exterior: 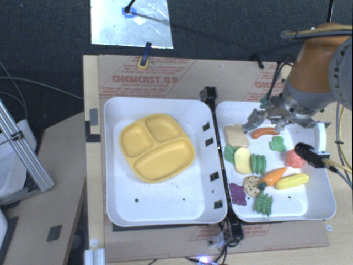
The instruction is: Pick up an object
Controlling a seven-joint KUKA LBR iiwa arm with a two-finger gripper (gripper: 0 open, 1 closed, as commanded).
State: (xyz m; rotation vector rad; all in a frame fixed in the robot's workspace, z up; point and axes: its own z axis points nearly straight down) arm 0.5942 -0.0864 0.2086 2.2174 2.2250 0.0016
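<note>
- The gripper (258,119) hangs over the right bin (320,206), near a toy sausage (265,131).
- A yellow plate (157,146) sits in the left bin (165,206).

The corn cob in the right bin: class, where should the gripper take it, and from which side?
Grip the corn cob across its narrow middle, coming straight down. It lies flat and long, with bare bin floor below it; the carrot crowds its left end.

The light is bright and even from above. The white bins (165,203) glow a bit, and the silver sheet (131,15) shines. Shadows are soft, and everything looks slightly fuzzy.
</note>
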